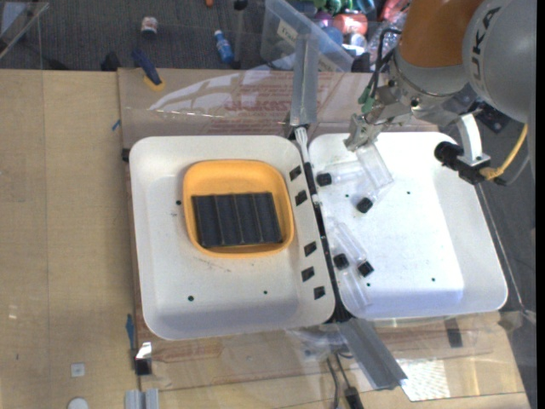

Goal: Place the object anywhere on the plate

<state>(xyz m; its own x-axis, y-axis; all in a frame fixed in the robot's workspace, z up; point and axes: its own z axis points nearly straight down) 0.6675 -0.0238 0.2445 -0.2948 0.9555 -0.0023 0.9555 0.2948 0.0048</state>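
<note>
A dark grey ribbed rectangular object (236, 220) lies flat in the middle of the yellow plate (197, 180), which sits in the left white bin (162, 288). My gripper (344, 191) hangs over the back left part of the right bin (443, 254), well apart from the plate and the object. Its clear fingers (375, 173) with black tips stand spread, open, with nothing between them.
A divider with black clips (308, 228) runs between the two bins. Two small black-tipped clear pieces (352, 265) lie near the right bin's left wall. A clear tub of colourful items (341, 11) stands behind the bins.
</note>
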